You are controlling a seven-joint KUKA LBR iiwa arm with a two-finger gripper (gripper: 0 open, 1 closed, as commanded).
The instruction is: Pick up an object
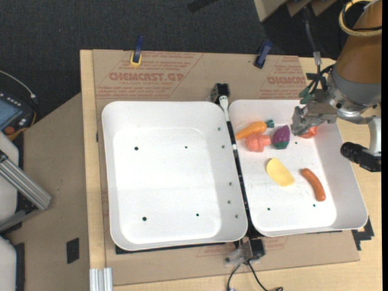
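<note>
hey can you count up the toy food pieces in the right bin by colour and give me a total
Orange: 1, the carrot
Pink: 1, the lumpy piece
Purple: 1, the round piece
Yellow: 1, the flat piece
Orange-red: 1, the sausage
Red: 1, a piece partly hidden beneath the hand
Total: 6

bins (163, 123): smooth white plastic, slight sheen
board (182, 65): matt brown cardboard, printed red
toy carrot (251, 130): glossy orange plastic
yellow piece (280, 172): smooth plastic
sausage (313, 183): shiny plastic
arm (361, 59): orange band glossy, grey metal below
floor (60, 17): dark, rough carpet
</note>
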